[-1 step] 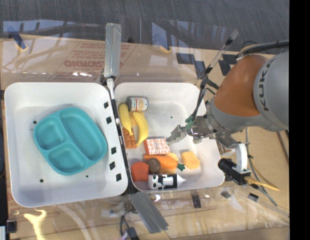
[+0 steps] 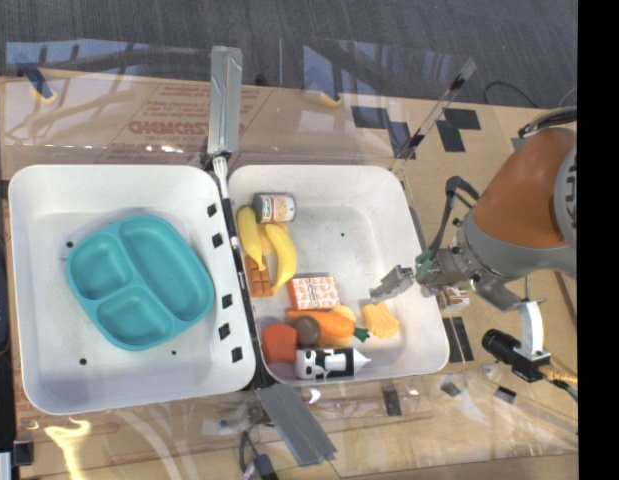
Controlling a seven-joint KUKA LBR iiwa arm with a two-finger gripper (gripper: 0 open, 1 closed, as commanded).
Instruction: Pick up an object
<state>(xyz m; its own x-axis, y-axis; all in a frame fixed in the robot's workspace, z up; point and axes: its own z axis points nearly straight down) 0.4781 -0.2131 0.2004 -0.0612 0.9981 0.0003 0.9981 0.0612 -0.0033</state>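
The robot arm [image 2: 519, 213] reaches in from the right, over the right bin [image 2: 409, 208]. Its gripper [image 2: 392, 284] hangs above the right side of that bin, just beside a yellow block [image 2: 380, 320]. How far open the tool is cannot be told from here, and nothing shows in its grip.

The toys sit in a pile in the near half of the right bin. There are 2 bananas [image 2: 266, 246], a small can [image 2: 276, 207], a red and white box [image 2: 315, 292], a carrot [image 2: 332, 324], a brown ball [image 2: 306, 329], a red block [image 2: 280, 343] and a black and white carton [image 2: 327, 363]. The left bin [image 2: 49, 198] holds a blue plate [image 2: 139, 280].

The yellow block looks like the closest thing to grab. But it lies near the bin's right wall, so the gripper could bump the wall. The block also touches the carrot, so a push could slide both away. If the gripper comes down a little off, it may close on air.
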